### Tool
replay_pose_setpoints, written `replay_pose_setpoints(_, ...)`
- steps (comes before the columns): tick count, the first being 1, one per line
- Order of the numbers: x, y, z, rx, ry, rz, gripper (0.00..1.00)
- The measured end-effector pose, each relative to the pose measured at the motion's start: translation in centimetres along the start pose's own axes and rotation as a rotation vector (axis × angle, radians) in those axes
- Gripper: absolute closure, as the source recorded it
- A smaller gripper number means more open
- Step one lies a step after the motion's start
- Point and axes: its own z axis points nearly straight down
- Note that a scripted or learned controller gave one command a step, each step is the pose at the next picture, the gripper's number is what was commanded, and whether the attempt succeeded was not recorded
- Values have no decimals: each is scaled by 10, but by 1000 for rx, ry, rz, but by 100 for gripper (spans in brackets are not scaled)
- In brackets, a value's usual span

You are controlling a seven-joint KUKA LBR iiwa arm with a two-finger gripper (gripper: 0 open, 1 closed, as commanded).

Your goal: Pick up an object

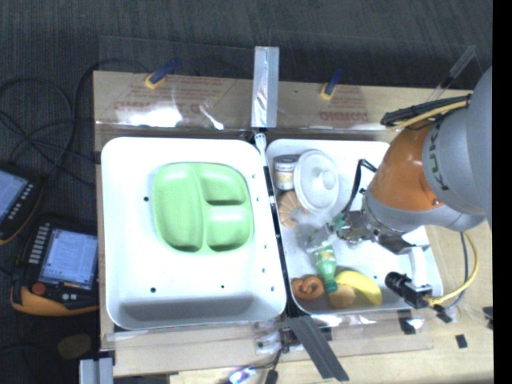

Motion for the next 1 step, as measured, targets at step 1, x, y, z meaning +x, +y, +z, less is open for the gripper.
replay_pose_setpoints(1, 8, -5, 4, -16, -12, -123, 0)
